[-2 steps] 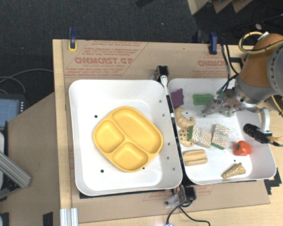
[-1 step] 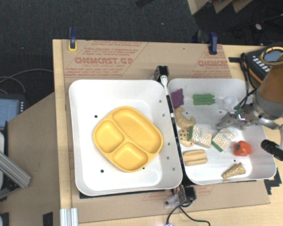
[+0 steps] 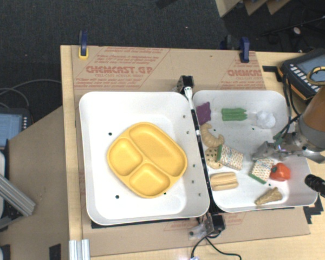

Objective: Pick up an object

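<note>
Cardboard-covered table (image 3: 124, 64), two white bins. Gripper (image 3: 274, 148) hangs over the right bin (image 3: 233, 97), fingers' state I can't tell; red tomato toy (image 3: 280, 171) sits just below-right of it.

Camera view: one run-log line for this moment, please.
tool: low in right bin | nearest: orange-red toy | grasp: none seen | yellow tray: left bin

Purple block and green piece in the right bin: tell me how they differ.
Colour: the purple block is dark purple, the green piece bright green.
Shape: the purple block looks squat and nearly square, while the green piece is long and lies sideways across the view.
Place: the purple block sits against the bin's left wall; the green piece lies further right, beside a clear crumpled item.
Both rest in the right bin, near its far edge, apart from the gripper.
</note>
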Controlling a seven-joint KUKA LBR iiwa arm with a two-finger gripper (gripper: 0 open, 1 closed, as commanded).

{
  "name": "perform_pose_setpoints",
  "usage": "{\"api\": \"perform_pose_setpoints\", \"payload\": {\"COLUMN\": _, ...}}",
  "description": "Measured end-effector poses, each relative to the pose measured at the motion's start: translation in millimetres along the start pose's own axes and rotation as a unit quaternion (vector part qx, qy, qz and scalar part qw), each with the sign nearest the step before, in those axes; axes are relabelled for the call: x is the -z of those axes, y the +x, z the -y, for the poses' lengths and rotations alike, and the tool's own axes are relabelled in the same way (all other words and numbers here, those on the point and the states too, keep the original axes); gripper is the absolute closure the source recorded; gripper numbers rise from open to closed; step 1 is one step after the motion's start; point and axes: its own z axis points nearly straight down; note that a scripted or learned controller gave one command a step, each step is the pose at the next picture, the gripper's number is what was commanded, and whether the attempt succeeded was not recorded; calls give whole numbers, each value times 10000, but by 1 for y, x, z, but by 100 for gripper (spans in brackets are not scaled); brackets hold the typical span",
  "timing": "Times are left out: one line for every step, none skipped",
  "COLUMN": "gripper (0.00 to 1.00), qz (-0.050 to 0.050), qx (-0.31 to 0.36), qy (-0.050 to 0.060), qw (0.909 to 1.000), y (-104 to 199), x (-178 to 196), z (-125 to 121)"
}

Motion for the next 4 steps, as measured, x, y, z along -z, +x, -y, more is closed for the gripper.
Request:
{"api": "perform_pose_setpoints", "payload": {"gripper": 0, "qz": 55, "qx": 13, "qy": -37, "qw": 10000, "y": 38, "x": 0, "z": -59}}
{"api": "perform_pose_setpoints", "payload": {"gripper": 0, "qz": 46, "qx": 18, "qy": -44, "qw": 10000, "y": 88, "x": 0, "z": -138}}
{"api": "perform_pose_setpoints", "payload": {"gripper": 100, "qz": 66, "qx": -10, "qy": -40, "qw": 10000, "y": 83, "x": 11, "z": -136}}
{"api": "perform_pose_setpoints", "payload": {"gripper": 100, "qz": 63, "qx": -11, "qy": -73, "qw": 10000, "y": 102, "x": 116, "z": -107}}
